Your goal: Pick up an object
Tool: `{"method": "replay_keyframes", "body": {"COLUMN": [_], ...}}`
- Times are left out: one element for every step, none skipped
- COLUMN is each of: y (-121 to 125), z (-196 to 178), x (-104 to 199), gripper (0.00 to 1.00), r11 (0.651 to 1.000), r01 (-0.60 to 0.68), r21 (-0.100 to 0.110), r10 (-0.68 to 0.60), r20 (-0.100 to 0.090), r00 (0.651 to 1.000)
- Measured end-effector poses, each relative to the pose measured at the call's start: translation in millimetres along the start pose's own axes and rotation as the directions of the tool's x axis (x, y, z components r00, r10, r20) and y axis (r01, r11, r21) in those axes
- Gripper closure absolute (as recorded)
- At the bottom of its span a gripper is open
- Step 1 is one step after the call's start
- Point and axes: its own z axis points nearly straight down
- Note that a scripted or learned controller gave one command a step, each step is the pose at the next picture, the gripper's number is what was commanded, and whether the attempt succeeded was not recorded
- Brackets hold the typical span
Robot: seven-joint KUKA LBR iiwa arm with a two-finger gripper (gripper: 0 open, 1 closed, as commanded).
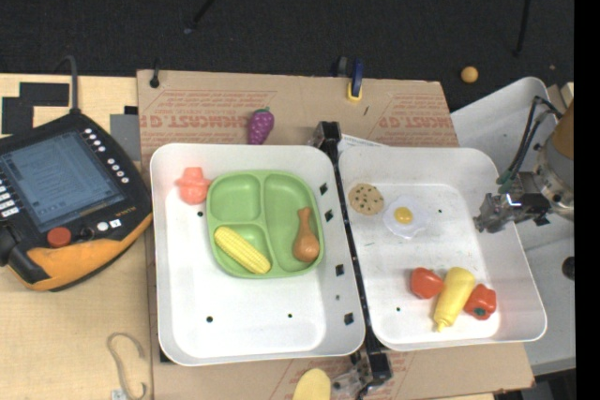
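Poised at the right bin's (525, 201) edge, gripper (491, 218) with grip state impossible to tell; nearest targets, yellow bottle (454, 297) and red pepper (424, 282), lying below it; best approached from straight above

- Single fixed camera, mounted above the bench, looking down at a slant.
- Far side of the scene sits at frame top: dark floor with cables.
- Both white bins fit in frame: left bin (178, 314), right bin (511, 309), divider running near centre.
- Mid-range framing; cardboard sheet (206, 108) under the bins and pendant (66, 192) at left also covered.
- Arm enters from frame right.
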Motion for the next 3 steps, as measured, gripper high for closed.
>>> {"method": "replay_keyframes", "body": {"y": [17, 26, 31], "z": [5, -4, 8], "x": [52, 110, 157], "gripper": [1.00, 1.00, 1.00], "r11": [1.000, 1.000, 1.000], "r01": [0.004, 0.005, 0.002], "r21": [0.003, 0.003, 0.006], "r10": [-0.004, -0.005, -0.002], "r20": [-0.003, -0.002, -0.002], "r00": [1.000, 1.000, 1.000]}}
